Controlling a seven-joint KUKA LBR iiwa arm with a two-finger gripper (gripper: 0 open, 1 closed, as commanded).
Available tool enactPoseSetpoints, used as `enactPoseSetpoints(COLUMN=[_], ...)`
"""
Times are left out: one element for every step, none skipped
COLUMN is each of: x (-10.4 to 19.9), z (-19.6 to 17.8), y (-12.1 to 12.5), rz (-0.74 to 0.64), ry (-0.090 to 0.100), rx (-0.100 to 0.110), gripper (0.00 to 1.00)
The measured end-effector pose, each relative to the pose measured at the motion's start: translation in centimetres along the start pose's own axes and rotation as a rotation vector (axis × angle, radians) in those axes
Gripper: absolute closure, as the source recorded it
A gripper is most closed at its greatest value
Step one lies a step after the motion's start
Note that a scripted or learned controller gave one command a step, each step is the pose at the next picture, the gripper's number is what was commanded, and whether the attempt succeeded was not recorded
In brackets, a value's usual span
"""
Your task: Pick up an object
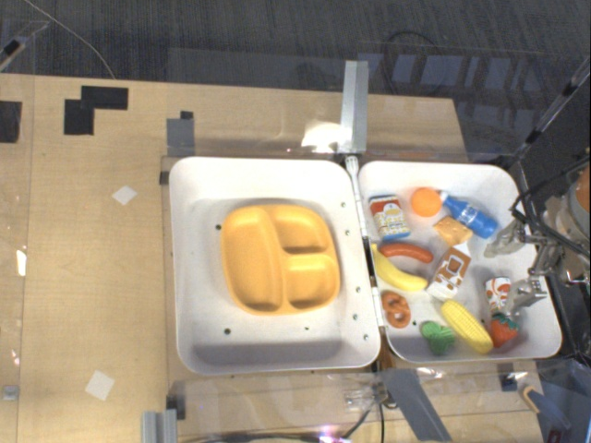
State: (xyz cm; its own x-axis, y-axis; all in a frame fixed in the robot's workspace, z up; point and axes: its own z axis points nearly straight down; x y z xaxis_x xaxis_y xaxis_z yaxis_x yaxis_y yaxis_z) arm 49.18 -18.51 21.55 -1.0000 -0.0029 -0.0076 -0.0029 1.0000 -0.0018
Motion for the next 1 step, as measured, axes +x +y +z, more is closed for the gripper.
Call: enactPoseSetpoints(x=[-2.14], z=[10.92], y=[3.89], rz=[0.19], ry=[-0.003], rx=[0.0], gripper=[0.0])
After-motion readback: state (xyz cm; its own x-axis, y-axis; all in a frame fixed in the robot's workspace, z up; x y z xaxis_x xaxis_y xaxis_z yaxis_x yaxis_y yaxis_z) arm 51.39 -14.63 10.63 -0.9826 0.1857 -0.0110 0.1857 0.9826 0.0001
